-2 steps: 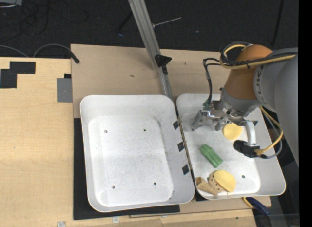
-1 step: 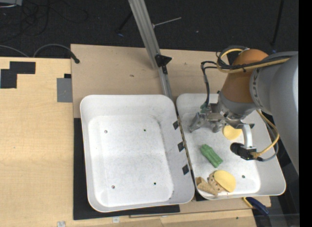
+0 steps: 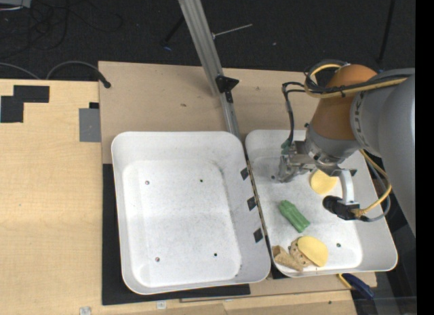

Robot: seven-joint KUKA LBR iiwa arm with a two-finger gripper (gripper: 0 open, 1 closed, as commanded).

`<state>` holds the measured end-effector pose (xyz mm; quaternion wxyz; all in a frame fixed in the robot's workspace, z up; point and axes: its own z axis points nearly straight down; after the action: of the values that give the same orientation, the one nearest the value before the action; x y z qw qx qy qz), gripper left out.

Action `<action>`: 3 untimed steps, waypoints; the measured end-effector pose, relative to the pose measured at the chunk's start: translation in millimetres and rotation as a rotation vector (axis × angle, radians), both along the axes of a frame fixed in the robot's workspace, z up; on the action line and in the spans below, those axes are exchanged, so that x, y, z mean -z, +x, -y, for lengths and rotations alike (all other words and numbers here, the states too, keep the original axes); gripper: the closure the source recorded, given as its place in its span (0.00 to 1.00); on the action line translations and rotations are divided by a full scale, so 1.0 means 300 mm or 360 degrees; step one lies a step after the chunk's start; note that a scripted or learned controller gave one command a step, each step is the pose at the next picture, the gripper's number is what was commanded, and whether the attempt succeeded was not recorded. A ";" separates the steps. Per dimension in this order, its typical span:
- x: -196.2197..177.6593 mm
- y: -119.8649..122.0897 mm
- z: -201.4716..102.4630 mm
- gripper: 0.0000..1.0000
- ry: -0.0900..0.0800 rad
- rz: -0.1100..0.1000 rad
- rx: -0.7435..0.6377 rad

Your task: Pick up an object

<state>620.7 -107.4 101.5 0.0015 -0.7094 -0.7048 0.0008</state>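
Overhead, slanted look down on a light wooden counter (image 3: 54, 192) bearing two shallow white plastic bins side by side. Grey arm with an orange band (image 3: 342, 103) above the wrist reaching in from the right, bent down over the right-hand white bin (image 3: 380, 256). Metal two-finger jaws (image 3: 290, 169) low over the upper part of that bin's floor, pointing down and slightly left; cannot tell whether spread or pressed together, and nothing clearly seen between them. Just right of the jaws, close beside the wrist, a pale yellow rounded piece (image 3: 323, 183). Below the jaws, a little apart, a small green oblong block (image 3: 294, 215) lying slanted on the bin floor. Farther below, near the bin's front rim, a yellow round disc (image 3: 312, 249) touching a tan crumpled scrap (image 3: 287, 257) on its left. Well left of the jaws, past the shared rims, the left-hand white bin (image 3: 135, 151). Above and left of the jaws, a slanted grey metal rail (image 3: 203, 43) rising from between the bins.
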 end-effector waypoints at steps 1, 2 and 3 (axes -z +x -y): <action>-0.205 -0.014 -0.008 1.00 -0.0002 0.0010 -0.0005; -0.367 -0.035 -0.026 1.00 -0.0001 0.0009 -0.0010; -0.544 -0.032 -0.022 1.00 -0.0003 0.0012 -0.0011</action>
<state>611.2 -100.7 264.9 -0.0017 -0.7069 -0.7073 -0.0012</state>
